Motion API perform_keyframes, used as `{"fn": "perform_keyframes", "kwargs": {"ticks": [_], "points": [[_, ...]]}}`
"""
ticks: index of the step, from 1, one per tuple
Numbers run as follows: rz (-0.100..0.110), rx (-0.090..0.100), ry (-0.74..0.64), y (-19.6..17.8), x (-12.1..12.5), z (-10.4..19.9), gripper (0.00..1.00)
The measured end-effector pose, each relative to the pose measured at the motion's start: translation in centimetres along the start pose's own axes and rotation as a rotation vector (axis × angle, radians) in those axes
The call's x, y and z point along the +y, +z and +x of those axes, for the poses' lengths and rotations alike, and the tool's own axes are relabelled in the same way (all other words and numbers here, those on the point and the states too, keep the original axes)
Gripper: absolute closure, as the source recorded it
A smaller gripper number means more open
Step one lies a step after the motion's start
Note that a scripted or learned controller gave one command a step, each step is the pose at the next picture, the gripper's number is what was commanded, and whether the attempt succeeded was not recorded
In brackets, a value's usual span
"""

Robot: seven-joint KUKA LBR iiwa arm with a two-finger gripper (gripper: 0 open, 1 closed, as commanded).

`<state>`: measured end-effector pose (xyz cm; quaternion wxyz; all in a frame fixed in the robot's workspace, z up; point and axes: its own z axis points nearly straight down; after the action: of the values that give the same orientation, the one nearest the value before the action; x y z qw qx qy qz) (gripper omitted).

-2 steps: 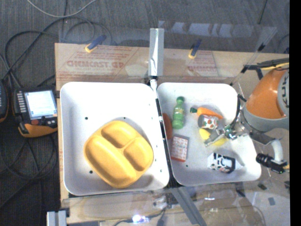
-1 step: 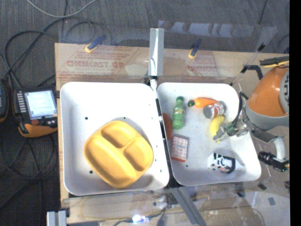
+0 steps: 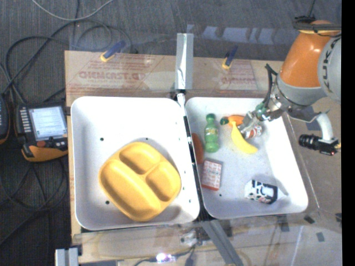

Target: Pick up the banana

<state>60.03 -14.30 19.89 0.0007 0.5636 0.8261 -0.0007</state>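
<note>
the scene was viewed from one fixed camera set above the worktop [image 3: 127, 71], angled downward at a slant, both white bins [image 3: 83, 148] framed side by side.

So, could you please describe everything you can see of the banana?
The banana is yellow and curved, lying flat in the right bin, toward its far side. One end points up toward an orange item; a green bottle lies apart on its left. The end effector sits at its upper right edge; whether it grips the banana is unclear.

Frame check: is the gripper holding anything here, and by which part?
Cannot be told: the gripper sits at the banana's upper end, but no hold shows.
</note>
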Motion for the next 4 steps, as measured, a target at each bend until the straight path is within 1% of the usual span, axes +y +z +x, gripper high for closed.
{"fn": "perform_keyframes", "kwargs": {"ticks": [1, 2, 3, 4], "points": [[0.003, -0.001, 0.004, 3.2, -1.6, 0.5, 1.00], [0.003, -0.001, 0.004, 3.2, -1.6, 0.5, 0.00], [0.000, 0.002, -0.142, 10.3, -3.4, -1.4, 0.00], [-0.004, -0.002, -0.148, 10.6, -10.1, -1.0, 0.00]]}}
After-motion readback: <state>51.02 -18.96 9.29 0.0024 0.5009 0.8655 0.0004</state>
